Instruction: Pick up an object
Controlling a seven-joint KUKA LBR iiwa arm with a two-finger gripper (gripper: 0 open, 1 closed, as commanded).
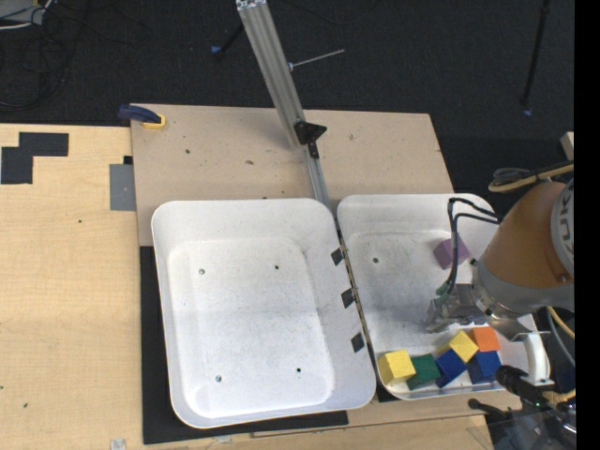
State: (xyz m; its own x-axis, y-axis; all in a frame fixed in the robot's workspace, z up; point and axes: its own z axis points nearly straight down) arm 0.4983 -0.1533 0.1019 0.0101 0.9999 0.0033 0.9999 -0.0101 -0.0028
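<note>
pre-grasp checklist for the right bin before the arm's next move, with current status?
1. Gripper inside the right bin: ok.
2. Object between the fingers: cannot tell, wrist blocks the view.
3. Targets available: ok. Yellow block, green block, blue block and orange block cluster in the near corner.
4. Blocks spaced for a clean grasp: not ok, they touch.
5. Purple object reachable: cannot tell, partly behind the arm.

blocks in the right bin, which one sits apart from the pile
The purple block, alone near the bin's far side beside the arm. The yellow, green, blue and orange blocks huddle together in the near corner.
</note>
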